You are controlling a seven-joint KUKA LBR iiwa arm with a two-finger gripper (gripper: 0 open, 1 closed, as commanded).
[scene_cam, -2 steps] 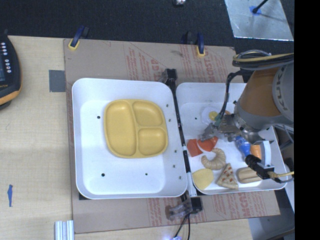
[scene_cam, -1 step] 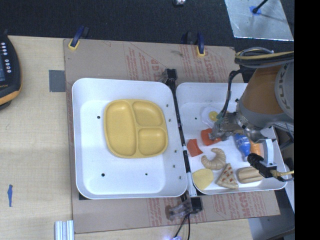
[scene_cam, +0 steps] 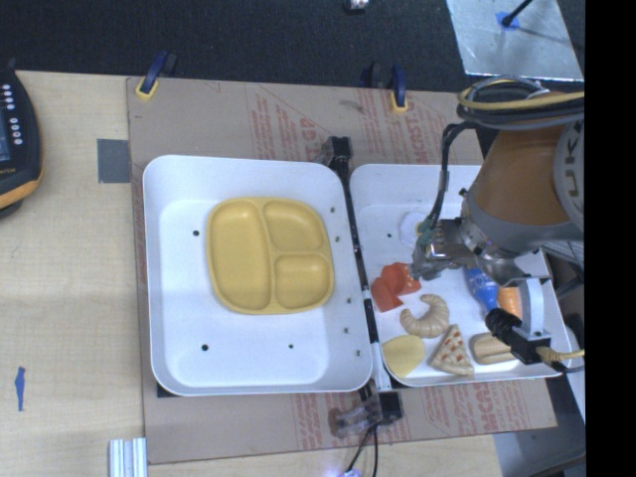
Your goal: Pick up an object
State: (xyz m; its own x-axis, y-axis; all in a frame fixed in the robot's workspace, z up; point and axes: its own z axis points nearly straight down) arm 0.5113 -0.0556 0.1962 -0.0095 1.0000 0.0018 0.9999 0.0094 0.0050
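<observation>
Arm (scene_cam: 522, 182) hides right bin's (scene_cam: 397, 189) far side.

Arm (scene_cam: 527, 182) over right bin's (scene_cam: 397, 192) far corner

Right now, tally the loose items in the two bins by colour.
Yellow: 2, divided tray and round piece
Red: 1, crumpled item
Tan: 3, croissant, pizza slice, bread piece
Blue: 1
Orange: 1
Total: 8

Yellow tray (scene_cam: 269, 254) in the left bin (scene_cam: 169, 266); blue clamps (scene_cam: 151, 76) on the cardboard's (scene_cam: 248, 122) far edge; black pendant (scene_cam: 14, 137) at left; grey tape (scene_cam: 113, 160) beside it.
</observation>
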